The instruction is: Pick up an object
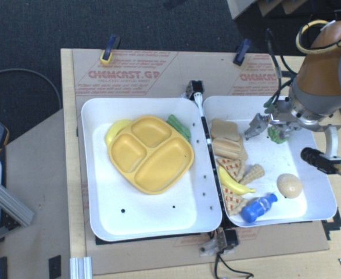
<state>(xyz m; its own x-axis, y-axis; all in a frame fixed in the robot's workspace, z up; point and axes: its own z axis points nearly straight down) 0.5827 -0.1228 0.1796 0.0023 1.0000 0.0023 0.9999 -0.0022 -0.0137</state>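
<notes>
In the right bin (327,205), the banana (234,182) lies pointing diagonally.

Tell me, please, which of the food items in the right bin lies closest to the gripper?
The small green item lies right at the gripper, by the bin's far wall. The bread, banana and round beige piece lie farther off.

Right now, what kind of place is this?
Probably a robot lab test bench: a robot arm reaches over two white bins, one holding toy food like a banana, with cardboard clamped underneath.

High slanted view over both bins (94,173)
</notes>
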